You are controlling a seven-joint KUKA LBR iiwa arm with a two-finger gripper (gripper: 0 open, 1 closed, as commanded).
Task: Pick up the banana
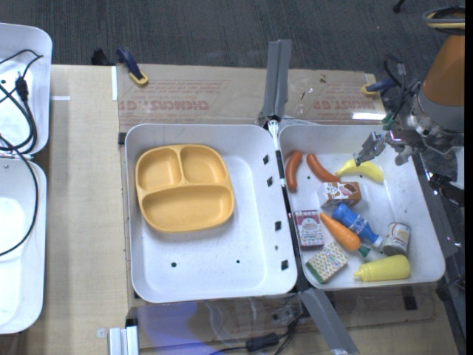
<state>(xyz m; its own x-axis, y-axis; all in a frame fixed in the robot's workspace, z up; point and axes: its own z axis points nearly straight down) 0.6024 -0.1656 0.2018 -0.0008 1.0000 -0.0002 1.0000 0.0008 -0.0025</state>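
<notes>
The yellow banana lies in the right bin, near its back, just right of an orange-red sausage. My gripper hangs over the back right part of that bin, just above and to the right of the banana. It is open; one finger points down close to the banana's upper end, the other is further right. Nothing is between the fingers.
The right bin also holds a second sausage, a small brown carton, a red box, a blue bottle, a carrot, a can, a yellow squeeze bottle and a green box. A yellow divided plate sits in the left bin.
</notes>
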